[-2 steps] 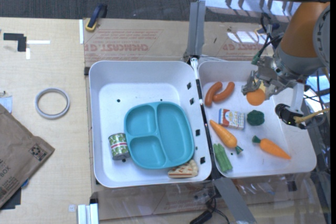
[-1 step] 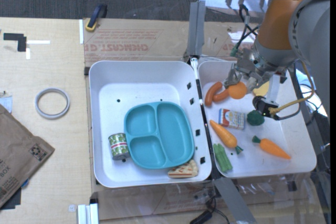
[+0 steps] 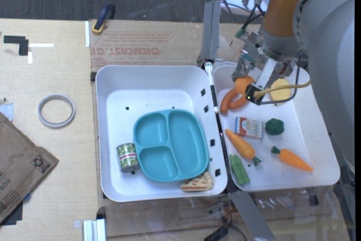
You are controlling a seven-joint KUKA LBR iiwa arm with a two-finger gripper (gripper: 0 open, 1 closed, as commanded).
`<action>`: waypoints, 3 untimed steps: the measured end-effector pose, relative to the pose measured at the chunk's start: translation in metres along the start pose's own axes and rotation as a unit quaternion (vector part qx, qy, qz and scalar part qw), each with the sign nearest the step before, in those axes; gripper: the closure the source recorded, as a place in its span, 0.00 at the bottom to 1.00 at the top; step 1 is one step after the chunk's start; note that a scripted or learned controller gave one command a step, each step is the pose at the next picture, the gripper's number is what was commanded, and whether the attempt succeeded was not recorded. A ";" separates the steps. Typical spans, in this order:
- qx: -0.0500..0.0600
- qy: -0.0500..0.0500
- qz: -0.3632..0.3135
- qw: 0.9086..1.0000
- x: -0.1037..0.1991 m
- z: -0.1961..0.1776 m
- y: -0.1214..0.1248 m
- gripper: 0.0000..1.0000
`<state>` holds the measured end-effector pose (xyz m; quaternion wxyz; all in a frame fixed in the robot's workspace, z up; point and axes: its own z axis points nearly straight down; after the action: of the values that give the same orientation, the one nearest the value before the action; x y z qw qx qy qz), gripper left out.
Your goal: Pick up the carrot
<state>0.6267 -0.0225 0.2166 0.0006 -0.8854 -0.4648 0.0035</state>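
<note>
Two carrots (image 3: 241, 145) loose in right bin | gripper (image 3: 252, 91) jaw state unclear

Two white bins: left bin (image 3: 107, 138) and right bin (image 3: 316, 138). Left bin contents: one teal divided plate (image 3: 170, 145), one small can (image 3: 127, 157), one sandwich slice (image 3: 197, 182). Right bin contents: two carrots (image 3: 240, 144) (image 3: 291, 159), one sausage (image 3: 230, 100), one small carton (image 3: 249, 127), one green pod (image 3: 238, 170), one dark green vegetable (image 3: 275, 126). On the bench: one tape ring (image 3: 56, 110).
</note>
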 end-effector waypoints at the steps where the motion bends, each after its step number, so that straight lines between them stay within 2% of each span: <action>1: 0.001 0.000 -0.092 0.996 0.004 0.028 -0.083 1.00; 2: -0.002 0.000 -0.341 0.940 -0.010 -0.136 -0.111 1.00; 3: 0.001 -0.001 -0.244 0.970 -0.002 -0.111 -0.164 1.00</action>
<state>0.4912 0.0692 0.3286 0.0016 -0.7452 -0.6668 0.0040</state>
